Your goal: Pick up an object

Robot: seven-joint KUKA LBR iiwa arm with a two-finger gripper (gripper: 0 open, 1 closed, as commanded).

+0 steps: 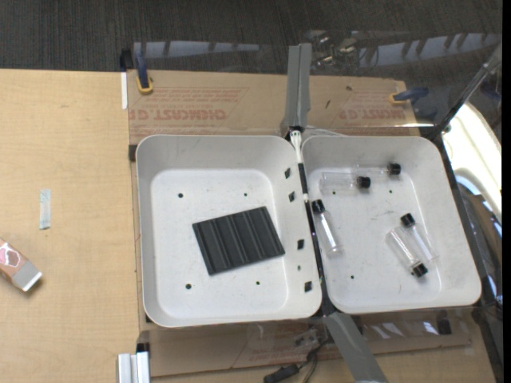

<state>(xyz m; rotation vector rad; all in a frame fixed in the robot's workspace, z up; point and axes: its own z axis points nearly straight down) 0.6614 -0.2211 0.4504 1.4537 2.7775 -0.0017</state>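
Note:
The left white bin (152, 214) holds a dark ribbed rectangular pad (238, 240), lying flat and turned slightly. The right white bin (447, 238) holds several clear vials with black caps. One vial (326, 228) lies along the left wall, one (343, 183) lies near the back, and one (409, 250) lies at the right with its cap toward the front. A loose-looking black cap (394, 168) sits near the back right.
Both bins rest on brown cardboard (207, 106) held by blue clamps (142, 78). A small pink and white block (17, 267) and a grey strip (45, 209) lie on the wooden bench at the left. Glossy grey machinery (477, 202) borders the right bin's outer rim.

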